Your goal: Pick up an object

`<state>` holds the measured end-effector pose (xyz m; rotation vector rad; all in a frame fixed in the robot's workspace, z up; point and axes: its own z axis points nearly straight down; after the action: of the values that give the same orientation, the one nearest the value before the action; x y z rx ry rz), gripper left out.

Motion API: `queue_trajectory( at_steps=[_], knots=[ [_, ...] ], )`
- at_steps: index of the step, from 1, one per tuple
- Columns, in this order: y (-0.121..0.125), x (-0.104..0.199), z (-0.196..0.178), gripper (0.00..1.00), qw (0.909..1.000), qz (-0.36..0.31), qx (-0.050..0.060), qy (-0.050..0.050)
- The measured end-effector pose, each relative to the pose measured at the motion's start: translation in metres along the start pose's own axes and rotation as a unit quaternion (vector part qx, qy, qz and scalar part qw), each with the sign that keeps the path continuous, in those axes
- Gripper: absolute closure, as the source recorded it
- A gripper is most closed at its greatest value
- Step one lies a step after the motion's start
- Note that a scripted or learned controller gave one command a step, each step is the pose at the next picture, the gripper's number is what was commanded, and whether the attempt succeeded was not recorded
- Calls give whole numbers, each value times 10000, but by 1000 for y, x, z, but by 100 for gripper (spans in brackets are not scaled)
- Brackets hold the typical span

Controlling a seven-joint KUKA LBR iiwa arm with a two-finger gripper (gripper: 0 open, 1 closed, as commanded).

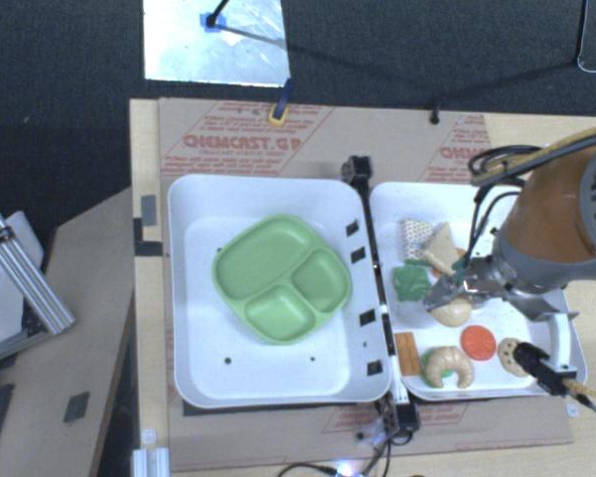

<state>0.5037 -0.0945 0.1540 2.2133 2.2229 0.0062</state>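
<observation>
The right bin [556, 338] holds several toy foods. There is a green leafy piece [411, 281], a tan wedge [440, 249], a pale latticed piece [414, 232] and a beige round lump [454, 314]. A red disc [478, 342], a croissant [447, 366], an orange bar [406, 353] and a speckled cookie [513, 356] lie nearer the front. My gripper [448, 291] hangs low over the middle of this bin, between the green piece and the beige lump, just above the lump. The arm hides the bin's right part.
A green divided plate [281, 278] lies in the left bin [194, 356]. A black hinged divider [370, 266] runs between the bins. Cables [497, 162] loop above the arm's wrist. A foil sheet [216, 28] lies beyond the bench.
</observation>
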Motion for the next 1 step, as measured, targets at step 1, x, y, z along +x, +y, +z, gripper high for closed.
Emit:
queue_trajectory(
  at_steps=[1],
  knots=[
    [9,4,-60,100,10000,-6,-5,-3]
  ],
)
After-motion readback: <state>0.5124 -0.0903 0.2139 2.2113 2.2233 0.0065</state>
